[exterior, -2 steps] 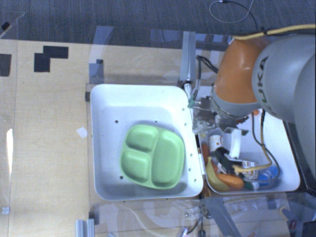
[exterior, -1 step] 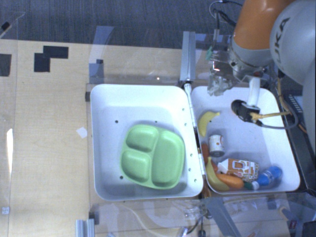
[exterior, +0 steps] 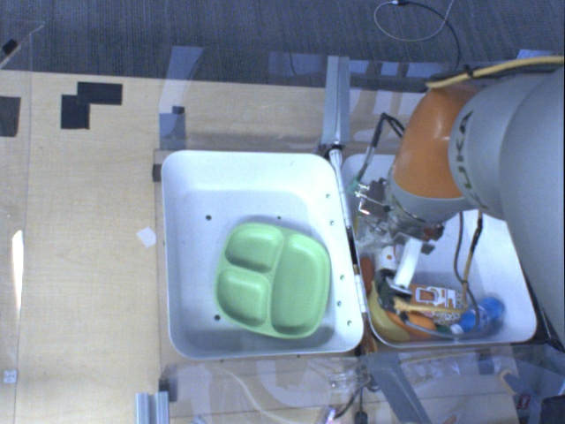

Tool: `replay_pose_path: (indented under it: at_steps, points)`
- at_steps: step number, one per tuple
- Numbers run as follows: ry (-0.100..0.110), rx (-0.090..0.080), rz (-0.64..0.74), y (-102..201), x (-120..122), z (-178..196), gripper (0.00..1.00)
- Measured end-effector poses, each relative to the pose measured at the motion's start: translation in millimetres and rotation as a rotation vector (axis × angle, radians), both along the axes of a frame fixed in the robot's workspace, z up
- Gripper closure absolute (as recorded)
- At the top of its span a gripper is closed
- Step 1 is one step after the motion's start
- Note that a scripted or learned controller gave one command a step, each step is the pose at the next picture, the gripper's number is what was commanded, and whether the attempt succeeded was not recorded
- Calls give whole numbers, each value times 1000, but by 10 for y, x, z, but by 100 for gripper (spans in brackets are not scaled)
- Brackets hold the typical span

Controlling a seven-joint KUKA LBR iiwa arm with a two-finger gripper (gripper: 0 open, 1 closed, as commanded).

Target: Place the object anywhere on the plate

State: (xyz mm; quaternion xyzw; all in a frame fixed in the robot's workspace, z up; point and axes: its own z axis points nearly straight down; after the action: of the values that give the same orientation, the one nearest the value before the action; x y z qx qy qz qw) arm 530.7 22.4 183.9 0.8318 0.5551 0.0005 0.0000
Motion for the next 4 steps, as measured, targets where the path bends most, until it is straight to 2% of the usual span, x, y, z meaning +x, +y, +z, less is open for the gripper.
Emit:
replay_pose_path:
  at_steps: [1, 2, 3, 4]
  points:
    - [-6, -1, 142, -17, 1389, 668, 100]
    - [1, 0, 125, 357, 676, -1, 100]
    - [0, 0, 125, 357, 677, 0, 0]
    - [-3, 0, 130, 367, 689, 109, 100]
